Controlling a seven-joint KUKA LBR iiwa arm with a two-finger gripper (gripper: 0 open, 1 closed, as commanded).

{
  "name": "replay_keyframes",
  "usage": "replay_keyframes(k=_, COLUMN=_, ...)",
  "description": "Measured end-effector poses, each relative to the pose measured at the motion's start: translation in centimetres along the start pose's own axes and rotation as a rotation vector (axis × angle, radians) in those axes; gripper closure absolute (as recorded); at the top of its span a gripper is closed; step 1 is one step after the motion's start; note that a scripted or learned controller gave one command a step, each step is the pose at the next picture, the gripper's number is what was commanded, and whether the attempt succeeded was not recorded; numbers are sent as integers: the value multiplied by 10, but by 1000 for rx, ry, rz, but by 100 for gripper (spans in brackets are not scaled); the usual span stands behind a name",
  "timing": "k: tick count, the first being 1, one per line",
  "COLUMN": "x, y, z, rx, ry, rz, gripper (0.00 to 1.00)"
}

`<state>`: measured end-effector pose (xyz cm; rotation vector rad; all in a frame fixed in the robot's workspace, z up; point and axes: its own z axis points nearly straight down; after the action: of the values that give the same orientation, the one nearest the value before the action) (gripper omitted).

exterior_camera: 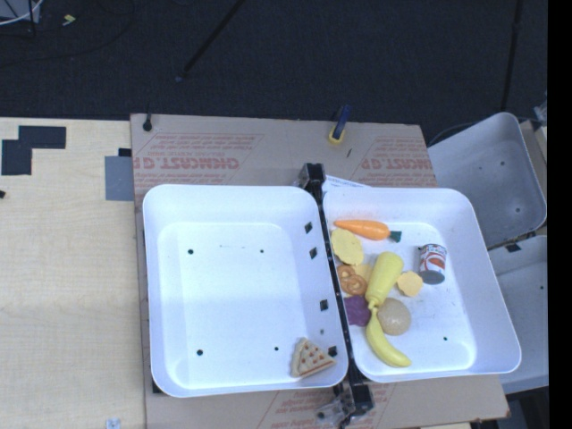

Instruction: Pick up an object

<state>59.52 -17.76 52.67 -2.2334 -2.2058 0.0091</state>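
From where I'm sitting nothing's been picked yet, and I can't tell what state the end effector is in. The right shallow white plastic bin [487, 329] has the pile: orange toy carrot [362, 229] at 12 o'clock, small red-and-white can [432, 263] at 3, yellow plastic banana [385, 345] at 6. I'd go for the can, since it sits apart. The tan waffle wedge [311, 358] hugs the left bin's [165, 284] 5 o'clock corner, too tight.

a lab test bench: two white bins [170, 239] on taped cardboard [223, 155], loose cables [54, 7].
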Motion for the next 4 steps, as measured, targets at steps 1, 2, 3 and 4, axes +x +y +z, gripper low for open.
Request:
replay_keyframes(k=1, x=-36, y=-33, z=-10, rx=-1, ry=4, rz=-13, gripper=100)
replay_keyframes(k=2, x=15, y=-103, z=181, rx=10, ry=8, rz=-10, gripper=100)
replay_keyframes(k=3, x=53, y=6, z=60, rx=-15, ry=0, rz=-17, gripper=100)
replay_keyframes(k=4, x=54, y=-9, z=-16, rx=-11, ry=1, rz=-14, gripper=100)
